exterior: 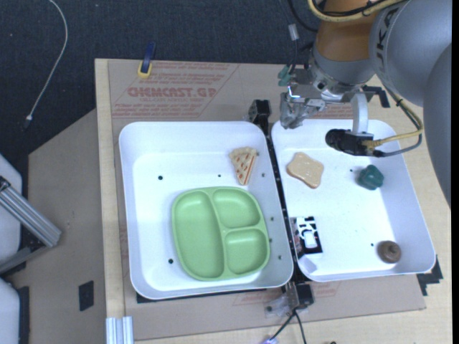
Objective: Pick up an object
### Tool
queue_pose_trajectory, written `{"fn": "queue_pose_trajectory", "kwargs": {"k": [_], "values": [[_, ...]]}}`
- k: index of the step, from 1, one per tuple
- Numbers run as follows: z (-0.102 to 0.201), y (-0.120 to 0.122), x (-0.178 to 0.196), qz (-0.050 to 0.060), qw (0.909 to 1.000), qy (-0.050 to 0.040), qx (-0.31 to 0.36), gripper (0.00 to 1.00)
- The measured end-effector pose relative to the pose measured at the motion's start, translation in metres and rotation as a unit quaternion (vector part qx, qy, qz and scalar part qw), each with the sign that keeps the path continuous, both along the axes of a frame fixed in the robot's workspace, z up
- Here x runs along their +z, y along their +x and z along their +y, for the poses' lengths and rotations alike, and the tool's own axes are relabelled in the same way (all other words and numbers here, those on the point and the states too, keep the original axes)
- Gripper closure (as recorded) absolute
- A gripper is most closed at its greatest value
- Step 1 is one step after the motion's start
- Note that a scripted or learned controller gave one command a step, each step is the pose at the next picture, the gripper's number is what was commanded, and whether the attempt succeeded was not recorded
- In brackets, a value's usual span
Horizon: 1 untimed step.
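Bread slice (305, 170), tan, flat, right bin (401, 213)

tray (219, 232) in left bin (136, 192), bread (305, 170) in right bin (409, 221)

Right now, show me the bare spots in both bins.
Right bin: open floor between the bread slice, teal piece and brown piece. Left bin: a strip left of the green tray. Crowded near the gripper.
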State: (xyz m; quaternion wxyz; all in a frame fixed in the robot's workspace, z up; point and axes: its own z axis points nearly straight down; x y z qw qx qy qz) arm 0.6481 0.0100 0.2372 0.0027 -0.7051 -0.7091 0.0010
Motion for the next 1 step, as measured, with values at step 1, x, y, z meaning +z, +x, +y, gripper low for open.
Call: {"fn": "queue_pose_trajectory", "kwargs": {"k": [1], "values": [[0.0548, -0.0049, -0.0162, 0.0, 1.0, -0.0002, 0.0, 1.0]]}}
